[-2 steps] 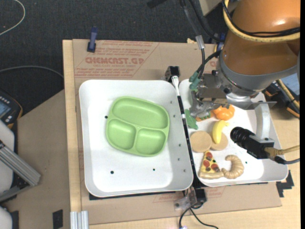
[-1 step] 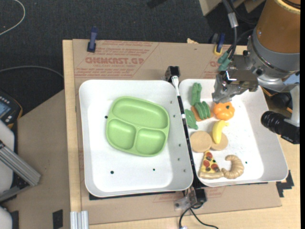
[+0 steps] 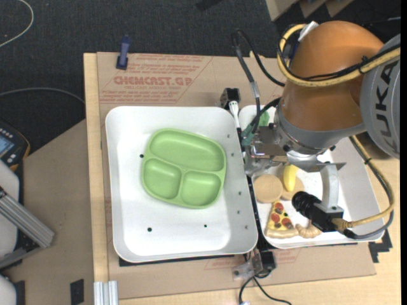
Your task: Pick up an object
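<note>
Camera view, stock as I read it remotely: left bin [image 3: 121, 170] holds one green divided plate [image 3: 184, 168], flat at mid-bin. Right bin [image 3: 356, 189] holds the likely targets, bunched against the wall nearest the left bin: round tan biscuit [image 3: 267, 187], yellow piece [image 3: 290, 178] just beside it, pizza slice [image 3: 280, 218] below. Gripper [image 3: 275, 161] hangs low over them, presumably to pick one; the wrist hides it, so apart or together I cannot tell.

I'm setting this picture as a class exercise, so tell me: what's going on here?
A grey robot arm with an orange band reaches in from the right and hangs low over the right white bin. In that bin lie a round tan disc, a small yellow piece and a toy pizza slice. The left white bin holds a green three-compartment plate. No pick is visible yet.
</note>
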`<control>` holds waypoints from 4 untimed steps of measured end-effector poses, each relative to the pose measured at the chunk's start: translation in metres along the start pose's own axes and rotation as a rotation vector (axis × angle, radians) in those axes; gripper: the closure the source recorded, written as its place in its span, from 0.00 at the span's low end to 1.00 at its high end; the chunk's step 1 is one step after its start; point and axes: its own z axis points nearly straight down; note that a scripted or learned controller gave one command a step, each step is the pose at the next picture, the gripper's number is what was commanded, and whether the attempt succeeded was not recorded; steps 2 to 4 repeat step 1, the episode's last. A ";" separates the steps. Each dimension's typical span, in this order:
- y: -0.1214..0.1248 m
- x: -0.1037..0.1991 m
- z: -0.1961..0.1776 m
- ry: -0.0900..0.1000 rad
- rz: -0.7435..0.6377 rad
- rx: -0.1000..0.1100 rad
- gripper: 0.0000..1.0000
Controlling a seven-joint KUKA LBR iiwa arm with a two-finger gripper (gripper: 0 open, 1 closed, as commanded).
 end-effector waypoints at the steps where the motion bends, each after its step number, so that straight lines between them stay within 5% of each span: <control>1: 0.001 0.001 -0.137 0.005 -0.001 -0.032 1.00; 4: 0.001 0.001 -0.137 0.005 -0.001 -0.032 1.00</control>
